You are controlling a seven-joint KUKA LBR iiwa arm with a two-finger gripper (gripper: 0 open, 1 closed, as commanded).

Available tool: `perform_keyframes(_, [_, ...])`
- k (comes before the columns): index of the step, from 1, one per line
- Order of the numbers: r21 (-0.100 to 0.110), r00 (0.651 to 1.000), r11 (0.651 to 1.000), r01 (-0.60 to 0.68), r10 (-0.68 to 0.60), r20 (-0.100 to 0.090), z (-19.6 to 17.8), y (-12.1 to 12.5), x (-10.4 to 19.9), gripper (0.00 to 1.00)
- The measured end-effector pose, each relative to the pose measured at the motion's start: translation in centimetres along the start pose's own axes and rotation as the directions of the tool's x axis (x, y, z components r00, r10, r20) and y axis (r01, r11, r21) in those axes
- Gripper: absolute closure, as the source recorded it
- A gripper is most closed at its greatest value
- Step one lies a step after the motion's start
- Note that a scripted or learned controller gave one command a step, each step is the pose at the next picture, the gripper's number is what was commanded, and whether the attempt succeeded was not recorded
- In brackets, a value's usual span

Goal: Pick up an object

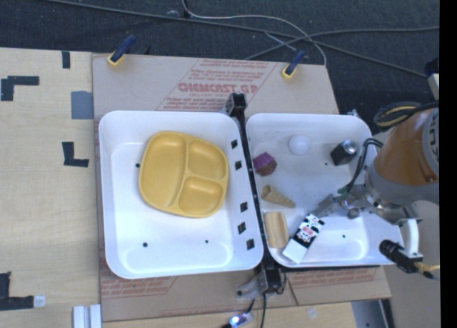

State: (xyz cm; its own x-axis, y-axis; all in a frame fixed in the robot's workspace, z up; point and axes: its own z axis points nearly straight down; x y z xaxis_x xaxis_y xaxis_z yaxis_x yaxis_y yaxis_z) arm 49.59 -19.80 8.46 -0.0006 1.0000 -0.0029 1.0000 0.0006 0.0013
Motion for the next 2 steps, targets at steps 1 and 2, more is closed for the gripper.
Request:
perform_keyframes(1, [-0.002, 1.000, 1.000, 0.001, -0.001, 0.001, -1.3, 0.1, 0.0, 1.00])
perform_keyframes(2, [-0.001, 1.000, 1.000, 0.002, -0.002, -0.003, -5.6, 0.5, 0.4, 1.00])
